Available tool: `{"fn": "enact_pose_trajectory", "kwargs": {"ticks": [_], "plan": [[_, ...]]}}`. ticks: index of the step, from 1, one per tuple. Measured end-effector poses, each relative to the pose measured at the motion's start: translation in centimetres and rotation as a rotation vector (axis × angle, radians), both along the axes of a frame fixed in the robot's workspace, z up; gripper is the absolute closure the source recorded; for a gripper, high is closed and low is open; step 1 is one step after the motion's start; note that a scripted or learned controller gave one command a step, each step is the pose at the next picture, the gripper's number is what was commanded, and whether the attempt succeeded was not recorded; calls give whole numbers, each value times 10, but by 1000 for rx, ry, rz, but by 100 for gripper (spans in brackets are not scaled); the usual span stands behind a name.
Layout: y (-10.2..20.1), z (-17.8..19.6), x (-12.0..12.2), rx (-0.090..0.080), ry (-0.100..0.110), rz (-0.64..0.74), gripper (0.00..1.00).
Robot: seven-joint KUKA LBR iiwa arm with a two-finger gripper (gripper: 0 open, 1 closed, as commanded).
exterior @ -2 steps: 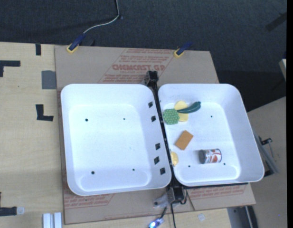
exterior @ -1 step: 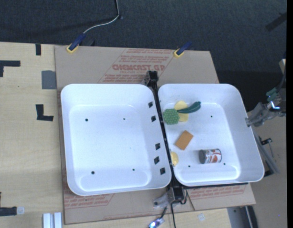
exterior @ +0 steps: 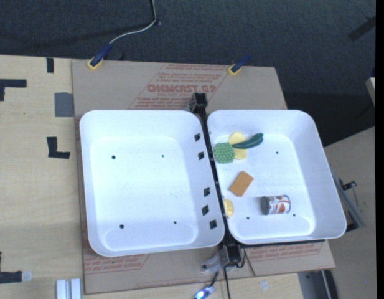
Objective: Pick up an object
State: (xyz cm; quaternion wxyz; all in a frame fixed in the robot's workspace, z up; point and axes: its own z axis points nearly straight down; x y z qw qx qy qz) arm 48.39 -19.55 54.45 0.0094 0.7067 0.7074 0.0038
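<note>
A brown cardboard sheet on a wooden bench carries two white bins, clamped at the far edge by yellow-and-blue clips. No gripper is in view, so its state cannot be told. The right bin holds everything: a small can lying on its side near the front, an orange block just beyond it, and a green-and-yellow cluster by the dividing wall. The left bin adjoins it.
</note>
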Motion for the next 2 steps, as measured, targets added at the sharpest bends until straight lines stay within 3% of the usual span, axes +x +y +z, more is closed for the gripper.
{"fn": "enact_pose_trajectory", "kwargs": {"ticks": [1,2], "plan": [[47,-186,-2,13,36,2,100],[35,-33,10,2,1,1,100]]}}
